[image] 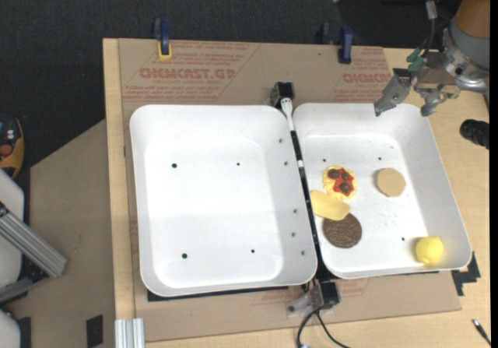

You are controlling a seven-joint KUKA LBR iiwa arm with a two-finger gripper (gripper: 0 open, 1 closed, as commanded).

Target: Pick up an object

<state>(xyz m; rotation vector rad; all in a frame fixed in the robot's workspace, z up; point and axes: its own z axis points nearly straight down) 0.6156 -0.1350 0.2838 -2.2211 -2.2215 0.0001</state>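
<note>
A brown board (pixel 233 66) bears two white bins on a bench over dark carpet. The right bin (pixel 443 206) holds five toy foods: a pizza-like disc (pixel 339 181), tan round (pixel 391 182), yellow wedge (pixel 330 205), brown cookie (pixel 342 231) and yellow ball (pixel 429 249). The gripper (pixel 408 105) hovers at that bin's far rim, fingers spread, holding nothing.

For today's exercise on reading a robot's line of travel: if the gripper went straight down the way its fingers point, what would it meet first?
The open gripper hangs over the far rim of the right bin. Going straight down, it would probably meet that rim or the bare floor just inside it; depth is unclear. The tan disc lies nearer the camera, off that line.
</note>
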